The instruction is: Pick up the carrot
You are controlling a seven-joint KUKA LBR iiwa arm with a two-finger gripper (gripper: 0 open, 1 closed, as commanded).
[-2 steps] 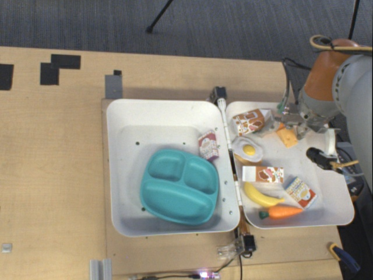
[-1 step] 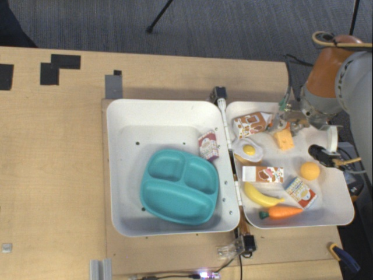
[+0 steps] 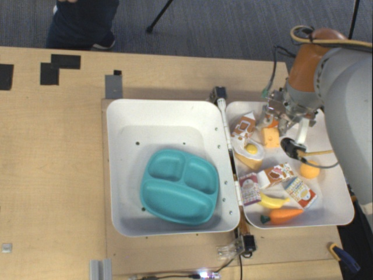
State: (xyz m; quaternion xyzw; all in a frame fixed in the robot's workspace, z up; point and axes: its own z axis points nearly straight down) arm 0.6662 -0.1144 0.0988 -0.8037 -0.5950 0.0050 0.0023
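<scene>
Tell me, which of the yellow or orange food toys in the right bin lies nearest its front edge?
The long orange carrot, lying flat at the front rim. The yellow banana sits just behind it; the yellow cheese wedge lies far back.

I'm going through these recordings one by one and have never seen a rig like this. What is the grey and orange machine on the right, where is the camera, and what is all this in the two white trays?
One camera looks down at a slant on a wooden bench. The grey robot arm with an orange band reaches in from the right; its gripper hangs over the far end of the right shallow white bin. That bin holds toy food and small packets: an orange carrot at the near edge, which is the thing to pick up, a yellow banana beside it, and a yellow cheese wedge. The left white bin holds a teal divided plate. I cannot tell whether the gripper grips anything.
</scene>
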